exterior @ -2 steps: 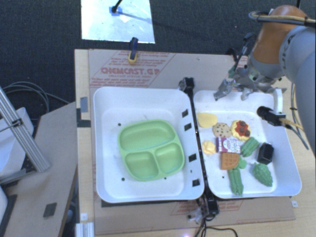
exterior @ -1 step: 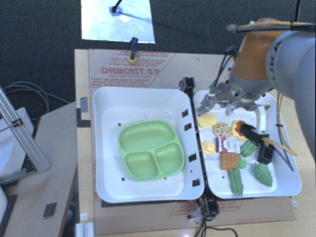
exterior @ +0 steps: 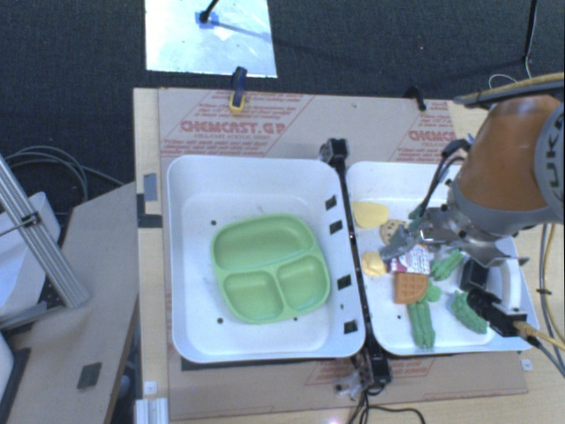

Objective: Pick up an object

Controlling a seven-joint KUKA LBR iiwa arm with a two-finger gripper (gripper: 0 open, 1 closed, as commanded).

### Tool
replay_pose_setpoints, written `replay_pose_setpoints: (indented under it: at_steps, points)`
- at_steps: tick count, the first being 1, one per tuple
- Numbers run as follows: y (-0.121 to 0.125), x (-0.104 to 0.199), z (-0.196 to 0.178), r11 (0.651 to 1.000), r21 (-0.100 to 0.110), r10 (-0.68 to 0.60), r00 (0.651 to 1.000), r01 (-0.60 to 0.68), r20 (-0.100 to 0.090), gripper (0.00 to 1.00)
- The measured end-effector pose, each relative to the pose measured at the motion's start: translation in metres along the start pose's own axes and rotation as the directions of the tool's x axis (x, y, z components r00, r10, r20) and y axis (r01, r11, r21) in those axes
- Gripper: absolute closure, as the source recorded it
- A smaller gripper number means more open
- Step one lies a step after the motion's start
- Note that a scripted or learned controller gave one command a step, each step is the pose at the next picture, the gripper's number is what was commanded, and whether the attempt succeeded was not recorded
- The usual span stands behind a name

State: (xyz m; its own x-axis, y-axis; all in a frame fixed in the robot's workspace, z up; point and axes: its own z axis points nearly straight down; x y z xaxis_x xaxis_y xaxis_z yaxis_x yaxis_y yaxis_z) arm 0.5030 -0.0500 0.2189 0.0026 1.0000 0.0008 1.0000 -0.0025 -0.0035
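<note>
Your end effector (exterior: 408,241) sits low in the right bin (exterior: 388,177), over a small white-and-pink packet (exterior: 415,259); you cannot tell whether it is open or closed. Around it lie a yellow piece (exterior: 371,213), a waffle (exterior: 410,287) just below the packet, and green pods (exterior: 422,323) nearer the front wall. In the left bin (exterior: 256,179) on your desk (exterior: 265,122) rests a green divided tray (exterior: 270,267)

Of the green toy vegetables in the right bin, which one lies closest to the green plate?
The long green pod just below the waffle piece; the other green pieces lie further right, away from the green plate.
</note>
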Motion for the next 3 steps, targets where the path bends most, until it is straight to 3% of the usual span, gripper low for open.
replay_pose_setpoints:
  at_steps: [1, 2, 3]
  points:
    - [-0.016, -0.045, 0.138, 1.000, -0.007, 0.002, 1.000, -0.002, 0.005, 0.00]
    - [-0.012, -0.045, 0.120, 1.000, -0.020, -0.001, 1.000, 0.001, 0.009, 1.00]
    - [-0.011, 0.039, 0.030, 1.000, -0.013, -0.016, 1.000, 0.016, -0.002, 1.00]
